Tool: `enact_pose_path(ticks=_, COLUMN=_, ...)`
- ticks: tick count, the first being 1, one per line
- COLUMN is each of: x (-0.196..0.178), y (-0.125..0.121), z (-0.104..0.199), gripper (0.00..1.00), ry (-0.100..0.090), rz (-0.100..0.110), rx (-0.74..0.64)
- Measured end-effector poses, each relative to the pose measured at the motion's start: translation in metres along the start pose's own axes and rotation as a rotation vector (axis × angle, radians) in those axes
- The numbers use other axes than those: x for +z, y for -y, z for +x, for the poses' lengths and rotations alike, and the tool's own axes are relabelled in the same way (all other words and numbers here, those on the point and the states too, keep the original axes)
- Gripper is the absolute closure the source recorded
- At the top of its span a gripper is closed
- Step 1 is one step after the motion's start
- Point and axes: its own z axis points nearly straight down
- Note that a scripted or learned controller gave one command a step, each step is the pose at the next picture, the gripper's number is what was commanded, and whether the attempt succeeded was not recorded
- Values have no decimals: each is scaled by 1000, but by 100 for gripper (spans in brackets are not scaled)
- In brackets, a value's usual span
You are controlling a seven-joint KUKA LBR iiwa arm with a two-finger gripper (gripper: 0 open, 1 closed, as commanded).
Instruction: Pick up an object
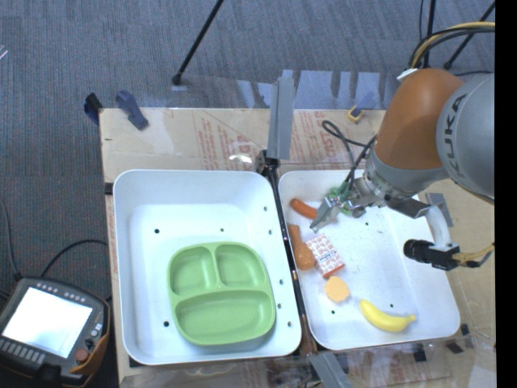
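Objects for picking lie in the right-hand bin (440,309) on the table (186,140): an orange sausage-shaped piece (304,208) near the bin's far left corner, a second orange piece (301,249) along its left wall, a small red-and-white packet (325,255) just beside that piece, a round orange slice (338,289) nearer the front, and a yellow banana (386,316) near the front edge. The end effector (329,210) hangs low over the far left part of this bin, just beside the sausage-shaped piece and above the packet. How far its fingers are spread cannot be told, and nothing can be seen between them. The left-hand bin (141,196) holds a green divided plate (220,293) toward its front.
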Motion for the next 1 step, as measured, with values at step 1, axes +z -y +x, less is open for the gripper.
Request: enact_pose_path(ticks=1, x=-7, y=-19, z=-7, gripper=0, ry=-2, rz=7, rx=-96)
